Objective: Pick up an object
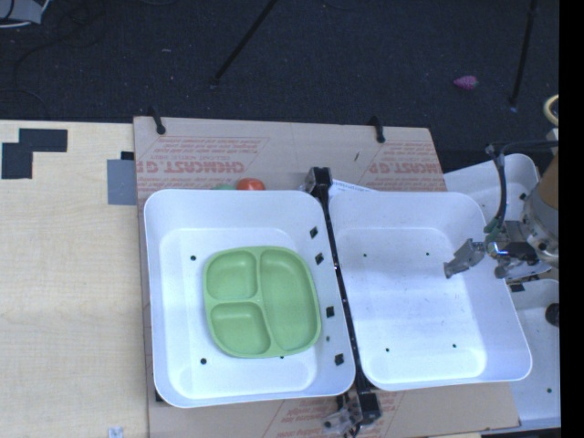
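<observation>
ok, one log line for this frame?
gripper: over right bin, right edge, nothing visibly held | green divided plate: flat in left bin | pick: not done

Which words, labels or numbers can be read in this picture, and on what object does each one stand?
Red print on the cardboard sheet behind the bins: upside down and blurred, too unclear to quote.
Red print on the cardboard's front edge: also too blurred to read.
Nothing readable on the green plate or the bins.

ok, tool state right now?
Tool: cannot be told open or closed; at the right bin's right edge, nothing seen held.
</observation>
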`<state>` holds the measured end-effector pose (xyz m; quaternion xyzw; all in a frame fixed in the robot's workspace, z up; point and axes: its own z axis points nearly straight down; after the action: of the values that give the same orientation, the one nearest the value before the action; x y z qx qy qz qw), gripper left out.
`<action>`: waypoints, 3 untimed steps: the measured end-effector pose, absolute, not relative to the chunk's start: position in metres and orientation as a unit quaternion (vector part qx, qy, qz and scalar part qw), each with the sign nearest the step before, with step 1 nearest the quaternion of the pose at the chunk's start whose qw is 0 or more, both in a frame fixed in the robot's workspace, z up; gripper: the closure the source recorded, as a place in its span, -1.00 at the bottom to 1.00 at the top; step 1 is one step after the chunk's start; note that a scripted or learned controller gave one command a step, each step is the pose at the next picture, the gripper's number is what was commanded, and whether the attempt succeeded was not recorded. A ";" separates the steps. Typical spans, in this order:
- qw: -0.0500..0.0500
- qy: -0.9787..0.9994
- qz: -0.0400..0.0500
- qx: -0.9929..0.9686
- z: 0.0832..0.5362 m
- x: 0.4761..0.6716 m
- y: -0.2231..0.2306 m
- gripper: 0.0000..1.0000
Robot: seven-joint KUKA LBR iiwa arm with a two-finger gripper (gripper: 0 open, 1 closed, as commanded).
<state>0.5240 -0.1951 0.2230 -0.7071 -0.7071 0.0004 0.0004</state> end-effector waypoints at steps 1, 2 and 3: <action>0.003 -0.707 0.001 -0.707 0.159 0.524 -0.194 -1.00; 0.003 -0.707 0.001 -0.707 0.114 0.529 -0.188 -1.00; 0.002 -0.707 0.001 -0.708 0.086 0.529 -0.187 -1.00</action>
<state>0.5292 -0.1871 0.0865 -0.7075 -0.7067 0.0008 0.0020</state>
